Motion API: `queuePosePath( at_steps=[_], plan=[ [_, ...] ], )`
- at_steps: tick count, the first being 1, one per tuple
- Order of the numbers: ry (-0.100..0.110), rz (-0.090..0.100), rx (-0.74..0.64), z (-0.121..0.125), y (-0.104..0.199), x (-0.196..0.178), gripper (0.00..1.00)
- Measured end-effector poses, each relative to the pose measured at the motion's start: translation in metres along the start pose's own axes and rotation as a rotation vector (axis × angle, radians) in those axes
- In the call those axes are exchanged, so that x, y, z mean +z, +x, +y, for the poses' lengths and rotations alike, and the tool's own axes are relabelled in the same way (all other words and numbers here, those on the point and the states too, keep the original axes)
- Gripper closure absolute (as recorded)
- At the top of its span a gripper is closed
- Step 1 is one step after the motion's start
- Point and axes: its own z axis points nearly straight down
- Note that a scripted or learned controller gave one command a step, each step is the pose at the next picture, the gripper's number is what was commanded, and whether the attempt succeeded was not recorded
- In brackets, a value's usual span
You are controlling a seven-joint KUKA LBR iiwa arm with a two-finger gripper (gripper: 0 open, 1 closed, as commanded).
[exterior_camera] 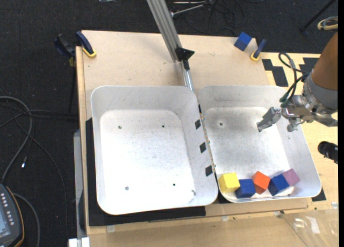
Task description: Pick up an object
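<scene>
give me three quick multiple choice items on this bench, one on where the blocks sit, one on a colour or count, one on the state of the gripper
1. Where do the small foam blocks lie?
A. front edge of the right shallow white bin
B. middle of the left shallow white bin
C. on the wooden bench behind the bins

2. How many blocks lie in that row?
A. three
B. five
C. seven

3. What does the two-finger gripper on the grey arm hold?
A. an orange block
B. a yellow block
C. nothing, it hangs over bare bin floor

Answers:
1 A, the row sits against the right bin's near wall.
2 B, yellow cube, blue cube, orange cube, second blue cube, purple cube.
3 C, no block sits between its fingers, and it is well apart from the row.
</scene>
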Motion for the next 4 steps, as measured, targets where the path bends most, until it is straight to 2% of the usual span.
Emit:
queuePosePath(
  at_steps=[1,2,3,4],
  plan=[
    [0.010,0.002,0.002,0.024,0.032,0.111,0.00],
    [0.007,0.000,0.010,-0.007,0.026,0.119,0.00],
    [0.006,0.000,0.011,-0.047,0.011,0.111,0.00],
    [-0.007,-0.006,0.005,-0.002,-0.040,-0.029,0.00]
  ],
)
